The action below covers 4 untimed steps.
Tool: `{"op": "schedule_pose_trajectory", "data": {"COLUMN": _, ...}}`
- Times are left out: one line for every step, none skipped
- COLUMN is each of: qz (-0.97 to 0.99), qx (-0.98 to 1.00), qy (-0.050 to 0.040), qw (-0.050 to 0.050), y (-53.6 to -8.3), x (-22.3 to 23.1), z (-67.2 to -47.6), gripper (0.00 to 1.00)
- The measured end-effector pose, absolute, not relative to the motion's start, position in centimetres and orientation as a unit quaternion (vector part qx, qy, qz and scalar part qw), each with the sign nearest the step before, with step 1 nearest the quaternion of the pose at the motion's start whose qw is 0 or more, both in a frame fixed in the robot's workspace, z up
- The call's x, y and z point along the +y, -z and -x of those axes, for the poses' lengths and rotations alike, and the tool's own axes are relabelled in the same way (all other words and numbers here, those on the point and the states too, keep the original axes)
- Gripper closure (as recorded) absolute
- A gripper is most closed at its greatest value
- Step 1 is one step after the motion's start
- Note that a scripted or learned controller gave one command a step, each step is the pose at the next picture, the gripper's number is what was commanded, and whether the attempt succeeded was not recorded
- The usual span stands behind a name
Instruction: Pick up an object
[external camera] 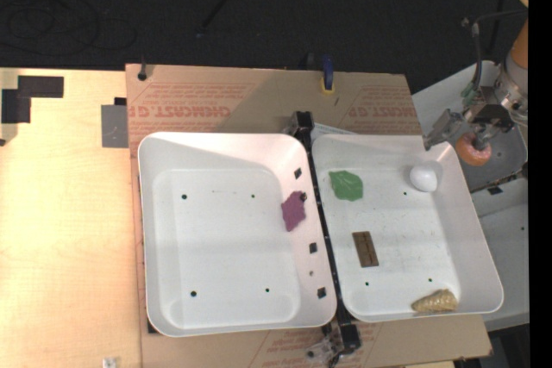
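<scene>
Fingers point(473, 142): mine, closed on a small orange ball point(473, 153), which hangs over the far right rim of the right bin point(483, 267).

Tan lump point(435, 302): nearest, in the right bin's front corner.

Brown block point(366, 249): mid-bin, flat.

Purple piece point(294, 210): left bin point(164, 271), by the divide.

Green piece point(347, 185): right bin, further back.

White ball point(423, 177): near my fingers.

Risks: a round ball may squirt free if my hold is off-centre. Dropped here, I judge it strikes the rim and rolls off outside the bin. A low carry could knock the white ball.
</scene>
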<state>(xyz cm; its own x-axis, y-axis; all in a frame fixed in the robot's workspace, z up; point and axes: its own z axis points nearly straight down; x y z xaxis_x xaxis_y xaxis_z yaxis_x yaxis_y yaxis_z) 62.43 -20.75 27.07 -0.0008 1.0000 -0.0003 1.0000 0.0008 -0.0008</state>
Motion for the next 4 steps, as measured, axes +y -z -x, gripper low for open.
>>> {"op": "schedule_pose_trajectory", "data": {"qz": 0.706, "qx": -0.708, "qy": -0.0004, "qw": 0.000, "y": -28.1, "x": -20.8, "z": -62.5, "gripper": 1.00}}
{"op": "schedule_pose_trajectory", "data": {"qz": 0.706, "qx": -0.708, "qy": -0.0028, "qw": 0.007, "y": -16.9, "x": -17.1, "z": -62.4, "gripper": 1.00}}
{"op": "schedule_pose_trajectory", "data": {"qz": 0.706, "qx": -0.708, "qy": -0.0018, "qw": 0.005, "y": -15.9, "x": -12.6, "z": -57.7, "gripper": 1.00}}
{"op": "schedule_pose_trajectory", "data": {"qz": 0.703, "qx": -0.711, "qy": 0.0049, "qw": -0.003, "y": -24.6, "x": -3.1, "z": -64.2, "gripper": 1.00}}
